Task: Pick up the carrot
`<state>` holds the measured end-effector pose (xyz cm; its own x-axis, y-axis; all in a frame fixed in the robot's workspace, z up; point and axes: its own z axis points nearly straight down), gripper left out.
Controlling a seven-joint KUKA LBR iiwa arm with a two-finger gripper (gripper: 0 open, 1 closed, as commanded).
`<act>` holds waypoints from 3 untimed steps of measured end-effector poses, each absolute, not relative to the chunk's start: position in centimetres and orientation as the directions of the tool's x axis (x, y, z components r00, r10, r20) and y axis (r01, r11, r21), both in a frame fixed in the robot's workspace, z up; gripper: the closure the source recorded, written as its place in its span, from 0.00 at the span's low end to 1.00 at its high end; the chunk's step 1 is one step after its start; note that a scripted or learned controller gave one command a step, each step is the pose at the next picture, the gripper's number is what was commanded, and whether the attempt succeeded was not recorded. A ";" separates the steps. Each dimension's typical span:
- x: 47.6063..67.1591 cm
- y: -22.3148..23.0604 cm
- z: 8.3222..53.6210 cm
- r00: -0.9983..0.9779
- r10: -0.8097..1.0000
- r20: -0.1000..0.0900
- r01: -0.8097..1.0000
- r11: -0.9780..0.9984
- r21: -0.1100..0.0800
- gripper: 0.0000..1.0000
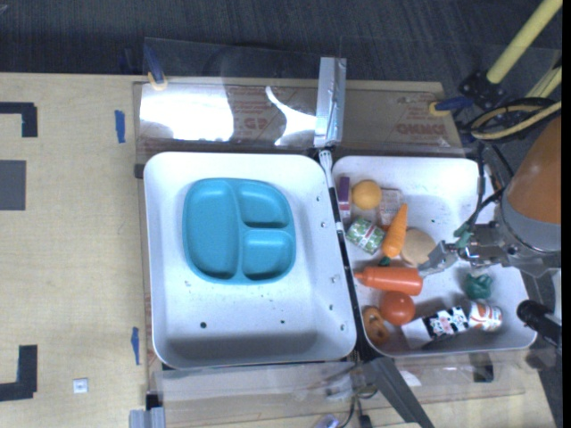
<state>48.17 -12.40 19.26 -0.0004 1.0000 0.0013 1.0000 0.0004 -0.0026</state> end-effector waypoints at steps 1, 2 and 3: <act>52.7 -12.2 8.7 0.094 0.996 -0.001 0.996 -0.094 0.008 0.00; 53.5 -13.5 8.7 -0.115 0.993 -0.002 0.993 0.115 0.007 0.00; 61.6 -14.1 8.6 -0.299 0.954 -0.003 0.954 0.299 0.003 0.00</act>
